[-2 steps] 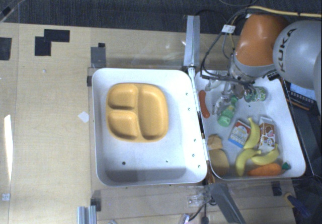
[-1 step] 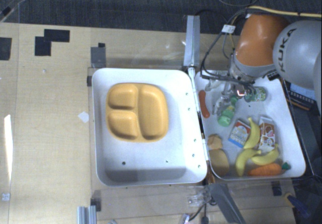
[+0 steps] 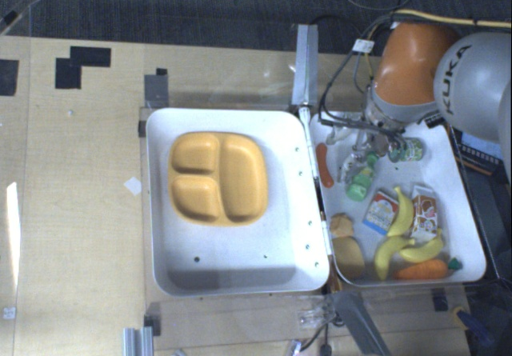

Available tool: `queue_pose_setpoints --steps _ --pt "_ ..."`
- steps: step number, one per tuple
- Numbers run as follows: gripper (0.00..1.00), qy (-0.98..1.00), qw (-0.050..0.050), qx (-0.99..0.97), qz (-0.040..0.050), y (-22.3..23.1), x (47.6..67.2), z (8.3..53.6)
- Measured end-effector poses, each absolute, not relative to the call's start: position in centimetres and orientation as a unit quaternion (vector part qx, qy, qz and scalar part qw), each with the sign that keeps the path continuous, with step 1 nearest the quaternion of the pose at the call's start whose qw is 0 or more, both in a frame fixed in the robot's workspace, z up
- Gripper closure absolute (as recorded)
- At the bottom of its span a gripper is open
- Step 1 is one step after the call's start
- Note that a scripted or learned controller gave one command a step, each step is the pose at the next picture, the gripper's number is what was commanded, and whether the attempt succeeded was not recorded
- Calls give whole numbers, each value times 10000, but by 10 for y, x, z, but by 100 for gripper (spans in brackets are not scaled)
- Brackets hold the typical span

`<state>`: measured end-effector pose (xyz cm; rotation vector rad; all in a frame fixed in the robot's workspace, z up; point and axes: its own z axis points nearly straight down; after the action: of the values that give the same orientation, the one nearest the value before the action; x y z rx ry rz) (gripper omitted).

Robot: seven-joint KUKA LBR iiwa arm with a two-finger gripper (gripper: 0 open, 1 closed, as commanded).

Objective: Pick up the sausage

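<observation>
The sausage (image 3: 322,165) is a slim reddish-orange piece lying lengthwise along the left wall of the right bin (image 3: 472,222), in its upper left part. My gripper (image 3: 359,153) hangs over the upper middle of that bin, to the right of the sausage and apart from it. It is just above a green bottle (image 3: 362,182). The grey arm with its orange band (image 3: 412,58) reaches in from the upper right.
The right bin also holds two small cartons (image 3: 381,211), bananas (image 3: 400,230), a carrot (image 3: 422,270), two brown lumps (image 3: 347,249) and a green packet (image 3: 409,150). In the left bin (image 3: 240,262) sits a yellow divided plate (image 3: 218,177). A metal post (image 3: 305,66) stands between the bins.
</observation>
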<state>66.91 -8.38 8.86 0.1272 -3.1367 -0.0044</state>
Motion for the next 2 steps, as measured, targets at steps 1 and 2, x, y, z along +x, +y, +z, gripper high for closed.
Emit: queue_pose_setpoints --steps 1,2 --pt "0 -9992 11 405 -14 -84 669 89" --pt "0 -9963 81 -853 -40 -78 668 89"
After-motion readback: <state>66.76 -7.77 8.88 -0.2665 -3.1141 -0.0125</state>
